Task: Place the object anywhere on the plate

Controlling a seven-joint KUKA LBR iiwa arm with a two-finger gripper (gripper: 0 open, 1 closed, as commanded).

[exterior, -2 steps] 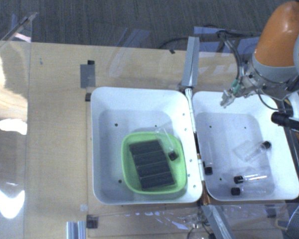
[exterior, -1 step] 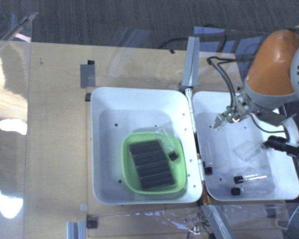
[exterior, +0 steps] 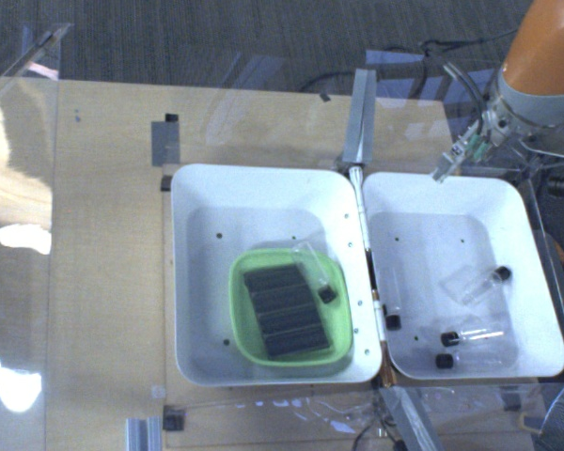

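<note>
Vial [exterior: 310, 269] on plate [exterior: 247, 333], far from claw [exterior: 448, 167].

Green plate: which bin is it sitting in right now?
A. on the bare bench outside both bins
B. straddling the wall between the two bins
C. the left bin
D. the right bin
C: the green plate lies wholly inside the left bin, toward its near side, with a dark ridged block resting on it; the right bin holds small clear vials with black caps.
</note>
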